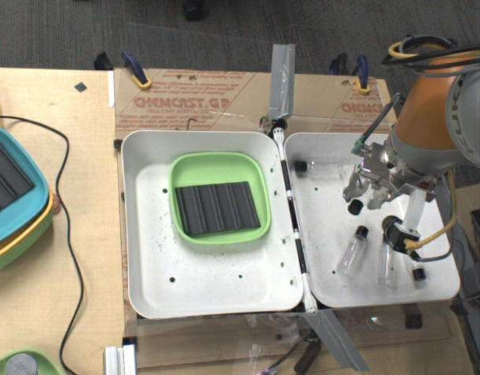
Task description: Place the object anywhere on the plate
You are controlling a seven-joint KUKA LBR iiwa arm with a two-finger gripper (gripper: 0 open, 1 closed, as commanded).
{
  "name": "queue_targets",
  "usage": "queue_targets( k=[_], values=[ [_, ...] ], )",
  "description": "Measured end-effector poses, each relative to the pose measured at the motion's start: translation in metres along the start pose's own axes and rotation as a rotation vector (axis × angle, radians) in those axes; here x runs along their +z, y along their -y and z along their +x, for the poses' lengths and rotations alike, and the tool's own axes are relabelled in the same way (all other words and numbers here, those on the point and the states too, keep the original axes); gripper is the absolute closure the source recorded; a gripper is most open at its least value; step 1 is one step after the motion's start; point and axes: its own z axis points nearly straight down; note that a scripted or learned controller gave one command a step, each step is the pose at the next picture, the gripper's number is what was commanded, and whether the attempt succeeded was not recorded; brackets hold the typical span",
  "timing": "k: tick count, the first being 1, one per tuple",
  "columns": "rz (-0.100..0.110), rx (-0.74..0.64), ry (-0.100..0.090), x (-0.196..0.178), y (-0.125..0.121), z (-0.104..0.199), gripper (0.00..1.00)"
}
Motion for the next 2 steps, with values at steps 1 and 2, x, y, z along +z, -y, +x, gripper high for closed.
queue_targets(
  k=[1, 2],
  values=[
    [0.000, 0.000, 0.000, 0.000, 0.000, 0.000, 0.00],
    [-0.001, 0.279, 0.000, -0.059, 0.002, -0.030, 0.00]
  ],
)
